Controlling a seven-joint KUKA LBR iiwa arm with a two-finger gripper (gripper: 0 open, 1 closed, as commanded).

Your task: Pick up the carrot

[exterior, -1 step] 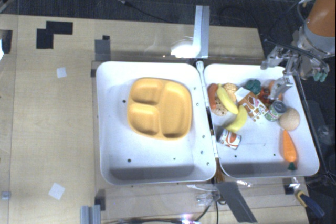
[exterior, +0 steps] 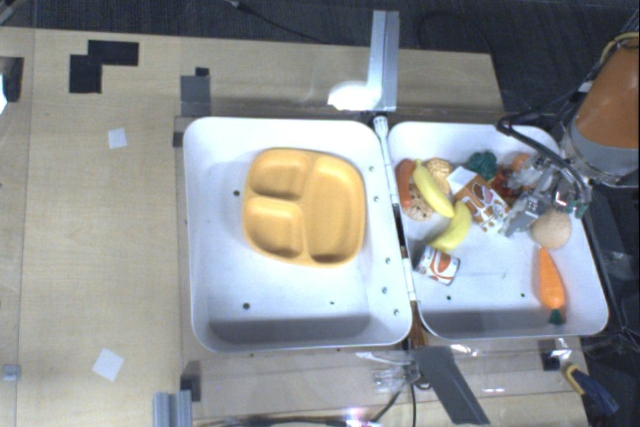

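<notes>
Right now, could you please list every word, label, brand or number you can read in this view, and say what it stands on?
No text can be read here.
Small red and white carton near the banana: has print, too blurred to read.
Red and white packet beside the gripper: markings too small to read.
Yellow tray and carrot: no lettering visible.

Arm (exterior: 612, 110) cut off at right edge — end effector (exterior: 535, 205) fingers indistinct.

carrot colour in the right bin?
Orange, with a small green stem end. The carrot shows best in the camera view, near the right bin's lower right corner.
</notes>
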